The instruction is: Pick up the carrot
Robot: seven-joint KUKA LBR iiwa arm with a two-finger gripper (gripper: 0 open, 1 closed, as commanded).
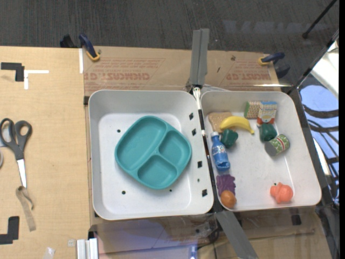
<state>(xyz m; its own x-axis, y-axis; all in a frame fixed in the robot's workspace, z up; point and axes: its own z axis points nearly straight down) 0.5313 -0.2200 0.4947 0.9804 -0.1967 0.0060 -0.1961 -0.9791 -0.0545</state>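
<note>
The carrot (pixel 281 192) is my best reading of the orange-pink lump with a hint of green on top. The view is coarse, so a second candidate has to be kept in mind. It lies on the floor of the right bin (pixel 302 144), in that bin's lower right part as the view shows it, close to the lower wall but apart from it. The other candidate, a small orange-brown piece (pixel 228 199), sits in the right bin's lower left corner, touching a purple toy (pixel 225 183) and hard against the wall.

Whether the end effector is apart or together I cannot tell.

The task looks unstarted: the carrot rests loose on the bin floor, so the step in hand is the approach. To do it well, come down over the right bin's lower right part and centre on the body of the lump, not on the green tip. Spread wide before descending, and turn the wrist so the closing line runs across the narrower side. Bare floor surrounds it there, so no neighbour should get nudged. The main risk is the bin's lower wall, so keep the descent a little toward the bin's middle. Being rounded, it may roll or squirt out under an off-centre squeeze. Go low, nearly to the floor, close, then lift straight up.
</note>
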